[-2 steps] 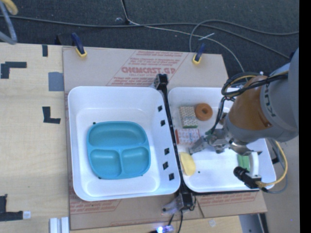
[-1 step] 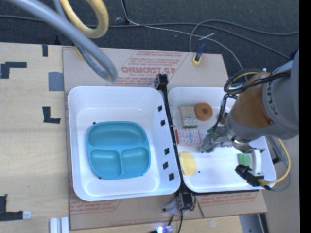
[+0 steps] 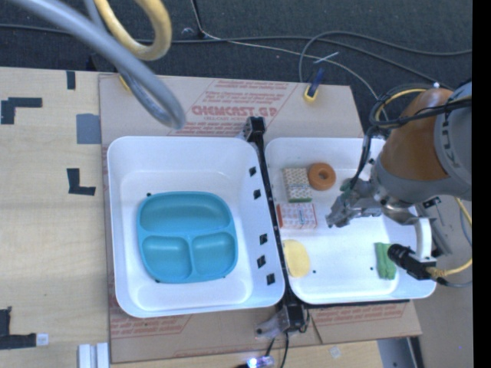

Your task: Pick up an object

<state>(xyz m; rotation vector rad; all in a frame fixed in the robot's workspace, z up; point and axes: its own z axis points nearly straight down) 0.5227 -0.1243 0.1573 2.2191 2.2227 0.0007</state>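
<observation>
Starting at your left, the left bin (image 3: 123, 205) is holding a blue divided plate (image 3: 186, 235), lying flat with its three compartments facing up. Behind both bins, you are looking at a cardboard sheet (image 3: 230, 102) printed in red with "CHEMCAST G.P."; the smaller lines under it are too blurred to read. A grey hose (image 3: 115, 48) and a yellow hose (image 3: 149, 10) are crossing the far left corner, and a small yellow clip (image 3: 311, 92) is sitting on the far edge of the cardboard.

Moving right past the black divider (image 3: 265, 213), the right bin (image 3: 345, 286) is carrying the loose objects. A patterned packet (image 3: 296, 182) is lying near the divider with an orange ring (image 3: 321, 176) just beside it on the right. Nearer to you, a white card with red print (image 3: 298, 217) is resting flat; its writing is not legible. A pale yellow round piece (image 3: 296, 257) is sitting near the divider at the near side, and a green block (image 3: 384, 261) is lying well apart at the near right.

The gripper (image 3: 343, 211) is hanging low over the middle of the right bin, just right of the card. You cannot tell from here how its claw stands, and nothing is visibly caught in it.
</observation>
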